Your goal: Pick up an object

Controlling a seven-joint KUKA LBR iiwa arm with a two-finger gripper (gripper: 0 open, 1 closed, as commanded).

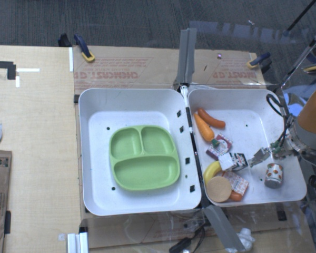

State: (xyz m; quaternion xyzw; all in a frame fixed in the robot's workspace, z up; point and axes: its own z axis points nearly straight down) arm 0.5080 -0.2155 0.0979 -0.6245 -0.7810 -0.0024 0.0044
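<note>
Room is tightest to the pincer's [257, 156] right, where the right bin's [253, 96] wall rises close behind the wrist. Above it lies bare white floor up to the far rim. The near rim runs a little below it. Whether the pincer is apart or together cannot be told at this angle, and nothing shows clamped in it.

Just left of its tip, perhaps touching, lies a small carton [233, 161], white with dark print, lying tilted. Just below-right stands one printed can [274, 174]. Left of the carton lies one banana [211, 170], with one tan disc [219, 188] and one orange wrapper [238, 185] below it. One red-and-white wrapper [219, 146] and two orange carrot-like pieces [204, 129] lie up-left. Well to the left, across the divide, the left bin [89, 141] holds one green divided tray [145, 157].
</note>
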